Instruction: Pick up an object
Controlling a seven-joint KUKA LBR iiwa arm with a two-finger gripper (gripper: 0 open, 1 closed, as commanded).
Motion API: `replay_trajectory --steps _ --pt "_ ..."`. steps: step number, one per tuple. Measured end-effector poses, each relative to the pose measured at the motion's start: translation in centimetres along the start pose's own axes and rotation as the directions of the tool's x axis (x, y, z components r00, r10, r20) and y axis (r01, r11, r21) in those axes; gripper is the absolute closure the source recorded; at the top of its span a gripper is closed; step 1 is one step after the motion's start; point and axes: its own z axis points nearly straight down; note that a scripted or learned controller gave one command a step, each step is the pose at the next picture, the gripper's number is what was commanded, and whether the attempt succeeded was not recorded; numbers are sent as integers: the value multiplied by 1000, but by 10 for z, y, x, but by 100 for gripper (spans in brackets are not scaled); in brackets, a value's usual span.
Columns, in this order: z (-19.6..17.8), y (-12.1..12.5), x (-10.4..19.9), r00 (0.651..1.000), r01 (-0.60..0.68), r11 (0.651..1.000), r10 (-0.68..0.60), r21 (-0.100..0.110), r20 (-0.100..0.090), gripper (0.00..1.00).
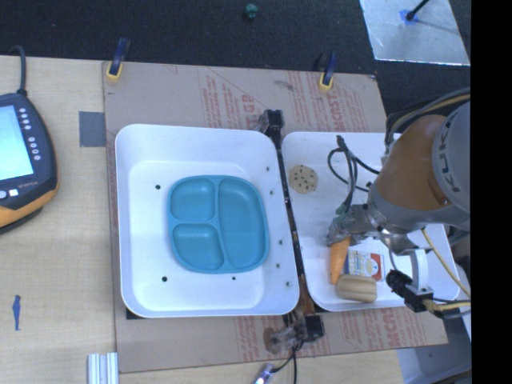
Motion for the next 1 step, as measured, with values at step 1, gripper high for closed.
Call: replay_trajectory --steps 1 --pt "-91 25 64 1000 -4 1000 4 -3 -3 100"
